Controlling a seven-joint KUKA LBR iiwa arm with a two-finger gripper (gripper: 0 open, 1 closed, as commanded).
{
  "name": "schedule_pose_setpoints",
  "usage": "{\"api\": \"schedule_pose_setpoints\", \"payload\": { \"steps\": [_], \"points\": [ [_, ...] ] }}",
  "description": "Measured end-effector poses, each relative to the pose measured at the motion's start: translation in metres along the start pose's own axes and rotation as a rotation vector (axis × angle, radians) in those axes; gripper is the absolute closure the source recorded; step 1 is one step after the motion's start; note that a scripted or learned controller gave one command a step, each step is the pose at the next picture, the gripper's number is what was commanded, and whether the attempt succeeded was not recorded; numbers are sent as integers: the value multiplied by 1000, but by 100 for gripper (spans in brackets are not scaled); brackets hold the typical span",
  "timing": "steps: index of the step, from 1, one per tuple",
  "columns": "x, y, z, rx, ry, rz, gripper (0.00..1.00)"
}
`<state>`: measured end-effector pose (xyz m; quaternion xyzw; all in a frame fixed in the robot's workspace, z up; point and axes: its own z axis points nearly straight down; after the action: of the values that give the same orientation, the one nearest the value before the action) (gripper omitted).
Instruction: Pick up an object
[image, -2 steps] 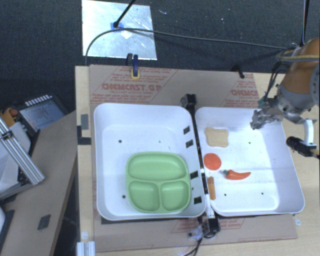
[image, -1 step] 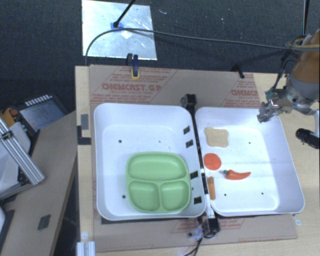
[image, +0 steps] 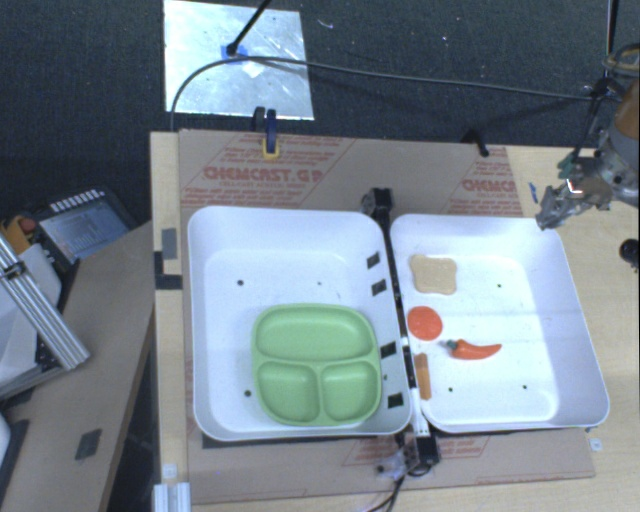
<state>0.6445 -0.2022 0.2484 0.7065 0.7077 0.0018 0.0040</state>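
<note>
The right bin (image: 560, 330) holds a tan slice of bread (image: 434, 274) near its far left corner. Below the bread lies a round red-orange disc (image: 425, 323), and to its right a red chili pepper (image: 475, 349). A small orange stick (image: 423, 377) lies by the bin's left wall. My gripper (image: 558, 208) hangs at the far right, above the right bin's far right corner, well away from all these items. Nothing shows between its fingers.
The left bin (image: 220, 250) holds a green three-compartment plate (image: 315, 362) at its front right. A black divider with clips (image: 388, 300) runs between the bins. Cables cross the dark floor behind the bench, and a metal sheet (image: 238, 60) lies at the back.
</note>
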Motion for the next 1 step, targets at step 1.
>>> {"api": "schedule_pose_setpoints", "payload": {
  "steps": [1],
  "points": [
    [0,2,-28,2,1,-3,100]
  ]
}}
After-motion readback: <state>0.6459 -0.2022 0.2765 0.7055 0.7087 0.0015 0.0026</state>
